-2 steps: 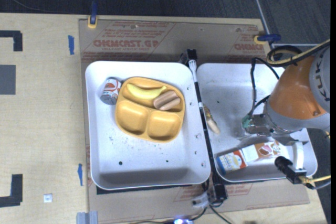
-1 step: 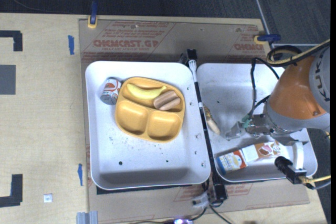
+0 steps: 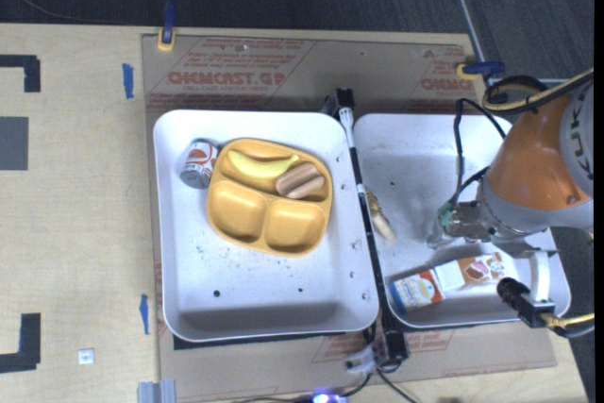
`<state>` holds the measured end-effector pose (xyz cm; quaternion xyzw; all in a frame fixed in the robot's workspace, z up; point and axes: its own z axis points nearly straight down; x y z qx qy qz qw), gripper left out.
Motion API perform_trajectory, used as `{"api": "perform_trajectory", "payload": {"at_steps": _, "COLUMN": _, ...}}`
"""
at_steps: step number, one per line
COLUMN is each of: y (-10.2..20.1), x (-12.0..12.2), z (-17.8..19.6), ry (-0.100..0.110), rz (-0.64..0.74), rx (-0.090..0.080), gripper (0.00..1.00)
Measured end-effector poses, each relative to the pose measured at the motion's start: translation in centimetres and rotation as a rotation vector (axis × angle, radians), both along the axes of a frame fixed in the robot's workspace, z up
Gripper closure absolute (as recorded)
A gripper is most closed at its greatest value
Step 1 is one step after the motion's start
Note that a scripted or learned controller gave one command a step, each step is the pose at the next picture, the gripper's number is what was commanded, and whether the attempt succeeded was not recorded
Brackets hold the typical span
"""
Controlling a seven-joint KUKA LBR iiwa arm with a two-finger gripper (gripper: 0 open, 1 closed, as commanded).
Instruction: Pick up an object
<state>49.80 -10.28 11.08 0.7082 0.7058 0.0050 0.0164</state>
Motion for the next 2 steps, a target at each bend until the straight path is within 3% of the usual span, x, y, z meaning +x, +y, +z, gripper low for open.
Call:
{"api": "perform_trajectory", "payload": {"at_steps": 1, "y": 0.0, "x": 0.0, "z": 0.0, "ry": 0.000, "rz": 0.000, "rx": 0.000, "gripper": 0.00}}
{"api": "perform_trajectory", "payload": {"at_steps": 2, "y": 0.4, "x": -1.4, "z": -2.1, "ry": 0.017, "rz": 0.003, "rx": 0.015, "gripper": 0.00}}
